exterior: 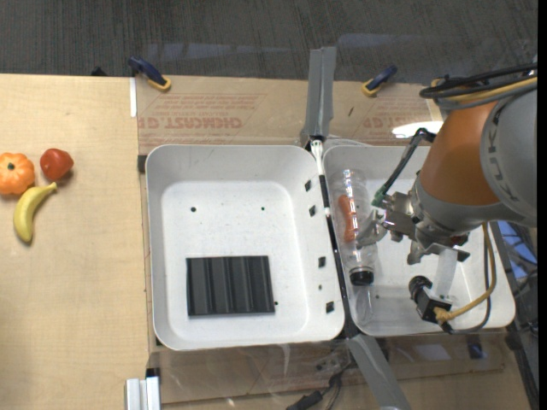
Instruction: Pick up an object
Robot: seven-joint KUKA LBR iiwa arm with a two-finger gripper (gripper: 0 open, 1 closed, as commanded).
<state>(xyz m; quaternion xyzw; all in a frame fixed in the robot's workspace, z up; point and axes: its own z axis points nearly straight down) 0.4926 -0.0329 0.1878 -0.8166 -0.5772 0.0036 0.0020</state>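
A clear plastic bottle [353,225] with an orange label and a black cap lies lengthwise along the left side of the right bin [487,314]. A black ribbed rectangular block [229,285] lies flat in the near part of the left bin [171,229]. My arm, with its orange band [457,165], hangs over the right bin. Its gripper [385,222] sits low, right beside the bottle's right flank, and the wrist hides most of it. Whether it touches the bottle is unclear.
A divider wall [329,229] separates the two bins. A yellow cable [470,301] and a black connector [421,293] trail from the wrist over the right bin's near end. On the wooden table at left lie a banana [30,212], an orange fruit [14,174] and a red fruit [55,164].
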